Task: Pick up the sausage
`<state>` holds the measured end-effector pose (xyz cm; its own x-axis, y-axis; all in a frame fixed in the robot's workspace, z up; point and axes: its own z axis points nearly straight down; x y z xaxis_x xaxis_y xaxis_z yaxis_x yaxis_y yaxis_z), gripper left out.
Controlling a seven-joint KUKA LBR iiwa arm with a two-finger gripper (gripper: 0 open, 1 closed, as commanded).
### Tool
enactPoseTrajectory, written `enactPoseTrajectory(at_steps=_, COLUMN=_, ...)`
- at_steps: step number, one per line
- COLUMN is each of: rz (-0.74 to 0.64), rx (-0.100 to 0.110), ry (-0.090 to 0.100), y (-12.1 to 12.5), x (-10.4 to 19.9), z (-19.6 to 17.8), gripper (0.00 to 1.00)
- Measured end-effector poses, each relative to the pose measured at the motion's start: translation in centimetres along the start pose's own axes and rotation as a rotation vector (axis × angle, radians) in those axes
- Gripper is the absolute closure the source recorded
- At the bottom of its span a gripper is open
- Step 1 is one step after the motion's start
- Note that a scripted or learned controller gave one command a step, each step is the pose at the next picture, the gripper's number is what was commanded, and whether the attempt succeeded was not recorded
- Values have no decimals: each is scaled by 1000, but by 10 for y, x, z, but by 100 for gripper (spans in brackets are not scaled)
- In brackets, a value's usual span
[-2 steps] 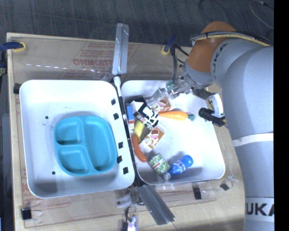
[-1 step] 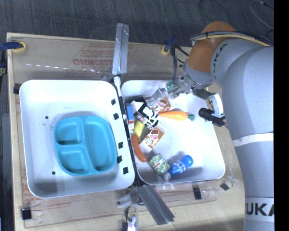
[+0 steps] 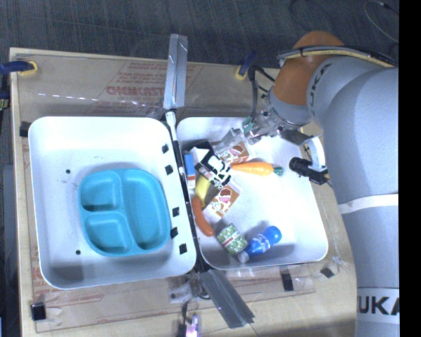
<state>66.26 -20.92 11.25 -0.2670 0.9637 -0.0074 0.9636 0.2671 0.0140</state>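
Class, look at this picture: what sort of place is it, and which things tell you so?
Probably a robot lab test bench: a KUKA arm, two white bins, and toy food such as a carrot.

A tray (image 3: 123,213) lies in the left bin (image 3: 49,146); the sausage (image 3: 201,217) in the right bin (image 3: 305,216).

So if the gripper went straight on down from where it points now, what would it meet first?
Probably the small printed packet at the top of the right bin, directly under the gripper, not the sausage further down-left. Depth is unclear from this view.
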Motion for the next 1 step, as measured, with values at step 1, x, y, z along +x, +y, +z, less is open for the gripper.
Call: enactPoseTrajectory(at_steps=1, rz=0, rx=0, ry=0, y=0, x=0, z=0, gripper=0)
